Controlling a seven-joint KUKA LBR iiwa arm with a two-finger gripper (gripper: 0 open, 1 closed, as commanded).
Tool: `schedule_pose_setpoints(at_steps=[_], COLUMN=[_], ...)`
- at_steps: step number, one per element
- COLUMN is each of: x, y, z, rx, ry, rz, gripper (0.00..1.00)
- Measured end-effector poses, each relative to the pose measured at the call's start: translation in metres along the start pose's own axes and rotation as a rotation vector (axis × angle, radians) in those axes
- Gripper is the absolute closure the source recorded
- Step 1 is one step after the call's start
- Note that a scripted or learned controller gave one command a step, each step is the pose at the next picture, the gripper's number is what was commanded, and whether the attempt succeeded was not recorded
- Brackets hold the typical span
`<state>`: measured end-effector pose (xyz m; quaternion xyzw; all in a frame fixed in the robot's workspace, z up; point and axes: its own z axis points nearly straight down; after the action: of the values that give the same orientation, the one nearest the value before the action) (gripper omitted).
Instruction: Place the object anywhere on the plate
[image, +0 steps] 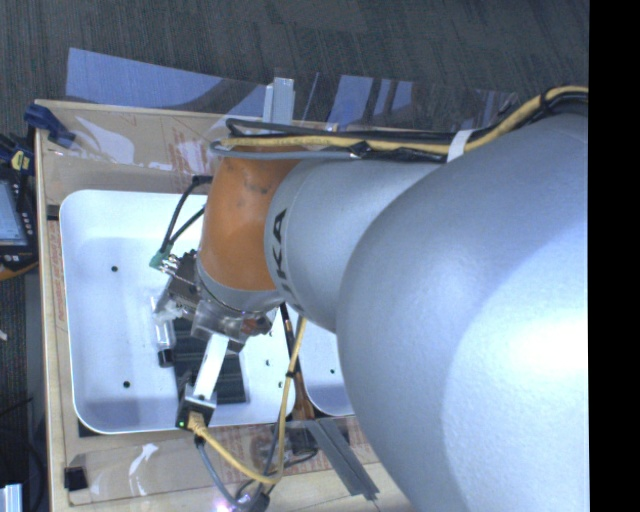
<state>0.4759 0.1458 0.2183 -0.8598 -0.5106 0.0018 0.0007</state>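
My arm covers most of the camera view, and its orange band (240, 230) hangs over the left white bin (100, 300). The gripper (172, 328) is low inside this bin, close to its floor near the bin's right side. Dark shapes (228, 380) lie on or just above the floor right under the wrist; whether they are a loose object I cannot tell. The wrist hides the space around the gripper.
A corner of the right bin (325, 392) peeks out beneath the arm. The wooden bench edge (130, 465) runs along the front. A dark device (12, 220) sits past the bench's left side.
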Motion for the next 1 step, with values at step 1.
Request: schedule_pose_setpoints(at_steps=[1], x=[0.0000], y=[0.0000], z=[0.0000], rx=[0.000], ry=[0.000], rz=[0.000], gripper=[0.00])
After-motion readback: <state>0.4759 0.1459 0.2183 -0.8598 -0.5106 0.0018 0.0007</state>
